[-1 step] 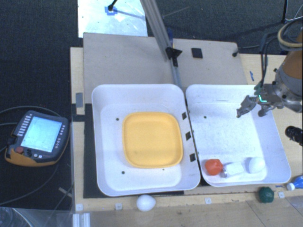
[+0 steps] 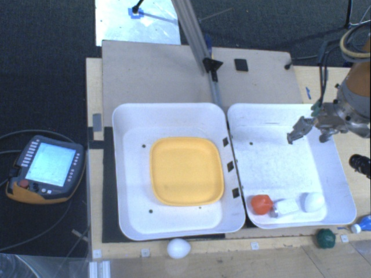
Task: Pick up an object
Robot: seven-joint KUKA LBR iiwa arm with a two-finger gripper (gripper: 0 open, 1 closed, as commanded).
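Far left, off the tabletop [image 2: 255,86]: a handheld control pad [image 2: 43,168] w/ lit screen, sitting on dark carpet. Moving right, the left bin [image 2: 124,155], white, shallow, smooth plastic w/ rounded corners, carries a yellow plate [image 2: 186,170], squarish, matte, soft-cornered, lying flat in the middle. Just in front of that bin, on the tabletop edge, a white egg-shaped thing [image 2: 178,248].

Right bin [image 2: 272,155] is speckled and scuffed on its floor. Possible pick targets sit along its near wall: an orange-red ball [image 2: 261,204], roundish and prob. soft; touching it on the right, a small white tube-like piece [image 2: 284,207], glossy; then, just beside that, a white rounded lump [image 2: 313,201].

The gripper [image 2: 307,129] hangs over the far-right part of that bin, well apart from the three items. Jaws look spread, nothing between them, but they're small and dark so that's a judgement.

Outside the bin at near right: a dark green ball [image 2: 325,238] and a bit of blue [image 2: 362,225].

Risks: items are crowded vs. the near wall, so a descending finger could strike the rim or land on two things at once. Round smooth shapes may squirt out as the jaws press in. White-on-white items are low contrast, so a mis-aimed grab on bare floor seems likely.
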